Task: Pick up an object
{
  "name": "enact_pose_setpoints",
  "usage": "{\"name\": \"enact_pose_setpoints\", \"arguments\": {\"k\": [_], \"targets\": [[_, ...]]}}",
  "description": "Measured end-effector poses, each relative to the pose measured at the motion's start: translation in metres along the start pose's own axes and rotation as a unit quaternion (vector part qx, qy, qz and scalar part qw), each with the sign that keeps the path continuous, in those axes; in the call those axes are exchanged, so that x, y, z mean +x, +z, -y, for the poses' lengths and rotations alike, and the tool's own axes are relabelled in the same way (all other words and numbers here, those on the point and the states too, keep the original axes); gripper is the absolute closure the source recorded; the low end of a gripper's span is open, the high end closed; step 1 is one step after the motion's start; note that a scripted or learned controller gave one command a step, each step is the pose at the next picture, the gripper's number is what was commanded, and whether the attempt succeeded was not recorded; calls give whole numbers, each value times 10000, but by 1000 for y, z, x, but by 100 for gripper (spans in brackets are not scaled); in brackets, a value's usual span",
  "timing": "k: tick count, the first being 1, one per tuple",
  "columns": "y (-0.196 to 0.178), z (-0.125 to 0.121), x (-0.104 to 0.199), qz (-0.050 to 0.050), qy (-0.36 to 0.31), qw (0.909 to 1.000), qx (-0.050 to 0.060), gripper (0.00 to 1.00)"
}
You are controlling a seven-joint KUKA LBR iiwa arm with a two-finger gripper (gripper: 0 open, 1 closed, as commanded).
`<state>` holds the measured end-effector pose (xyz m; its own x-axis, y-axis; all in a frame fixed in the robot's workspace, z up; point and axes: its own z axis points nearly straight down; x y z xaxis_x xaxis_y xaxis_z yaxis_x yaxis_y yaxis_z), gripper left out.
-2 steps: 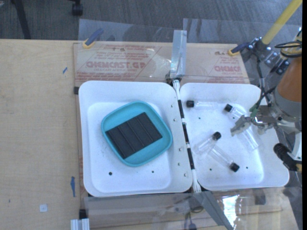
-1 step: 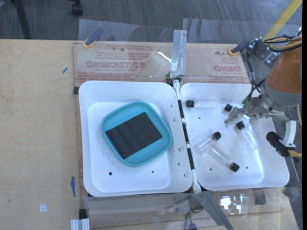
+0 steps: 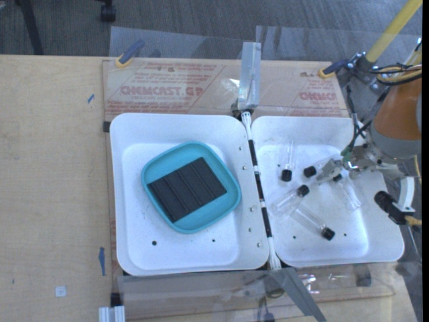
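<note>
Since the clear black-capped vials (image 3: 312, 222) scattered in the right bin (image 3: 385, 250) look light, slick and breakable, mid-body is the likeliest hold — whether the gripper (image 3: 337, 173) is spread cannot be told.

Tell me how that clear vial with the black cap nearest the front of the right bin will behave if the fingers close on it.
The vial lies on its side on the right bin floor, so a nudge would probably roll it. Its clear, smooth-looking wall suggests it may slip between the fingers. It looks small and thin, likely light, and possibly fragile if it is glass; I cannot tell the material.
</note>
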<state>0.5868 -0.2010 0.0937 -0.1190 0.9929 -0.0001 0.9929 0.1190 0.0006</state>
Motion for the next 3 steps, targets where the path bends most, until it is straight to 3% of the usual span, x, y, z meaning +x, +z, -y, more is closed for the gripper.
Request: {"name": "enact_pose_setpoints", "arguments": {"k": [1,2,3], "targets": [[-10,0,-1,7,7,10000,-11,100],[-98,-60,37,9,333,9994,-6,100],[-143,-88,101,8,244,9997,-15,100]]}}
